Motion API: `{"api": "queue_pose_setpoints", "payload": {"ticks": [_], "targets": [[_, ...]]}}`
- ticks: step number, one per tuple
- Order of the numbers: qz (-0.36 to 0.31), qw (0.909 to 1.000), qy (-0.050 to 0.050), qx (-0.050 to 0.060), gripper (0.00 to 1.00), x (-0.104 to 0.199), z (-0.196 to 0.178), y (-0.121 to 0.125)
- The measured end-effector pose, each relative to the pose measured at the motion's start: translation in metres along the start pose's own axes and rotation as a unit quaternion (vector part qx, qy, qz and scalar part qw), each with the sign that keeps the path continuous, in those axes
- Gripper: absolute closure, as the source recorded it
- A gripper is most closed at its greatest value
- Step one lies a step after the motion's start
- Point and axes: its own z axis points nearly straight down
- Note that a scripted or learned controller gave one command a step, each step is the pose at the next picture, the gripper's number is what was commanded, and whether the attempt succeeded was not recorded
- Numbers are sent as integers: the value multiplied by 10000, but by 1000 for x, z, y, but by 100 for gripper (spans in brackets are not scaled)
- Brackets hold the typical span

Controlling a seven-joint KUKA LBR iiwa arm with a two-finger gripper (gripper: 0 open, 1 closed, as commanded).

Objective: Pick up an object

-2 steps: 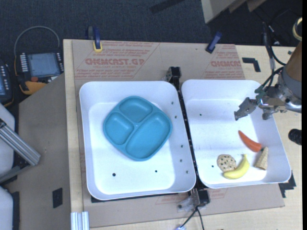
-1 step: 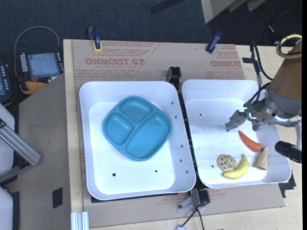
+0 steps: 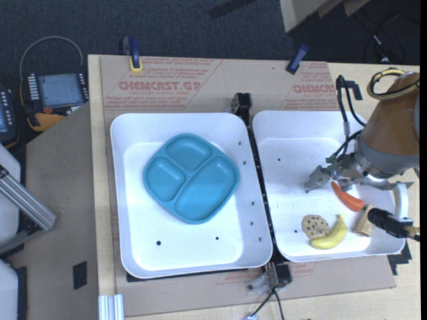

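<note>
nearest the camera, a yellow banana [image 3: 331, 235] lies at the right bin's [image 3: 287, 139] front edge, a cookie [image 3: 314, 226] touching its left end and a tan block [image 3: 363, 225] just right. an orange carrot [image 3: 348, 197] rests just behind them. the gripper [image 3: 317, 180] hangs low beside the carrot with its fingers spread and nothing between them, seemingly poised for a grab. the blue divided plate [image 3: 191, 177] sits alone in the left bin [image 3: 133, 199].
</note>
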Motion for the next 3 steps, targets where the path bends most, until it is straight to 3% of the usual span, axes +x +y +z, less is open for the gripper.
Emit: {"api": "queue_pose_setpoints", "payload": {"ticks": [1,2,3], "targets": [[5,10000,3,4,0,1,45,0],[3,10000,-9,-26,100,0,33,1],[-11,10000,-15,-51,100,8,-27,5]]}}
